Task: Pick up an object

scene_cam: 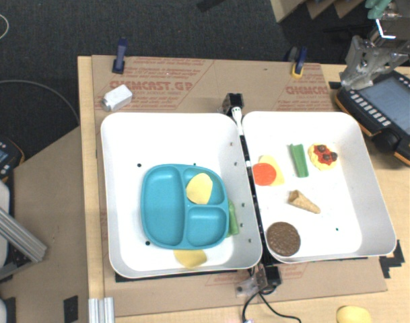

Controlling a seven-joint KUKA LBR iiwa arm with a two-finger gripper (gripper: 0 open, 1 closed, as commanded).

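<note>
Five small food pieces (pixel 298 200) in right bin (pixel 366 180), none near tool.

On the brown cardboard sheet (pixel 191 79) lying under the two white bins we can read faded red printing. Behind the left white bin (pixel 117 200) it looks like "CHIMCAST. G P", with a smaller line above it too faint for us to read. Behind the right white bin (pixel 366 180) a similar word, "CHIMCAST", shows only partly.
</note>
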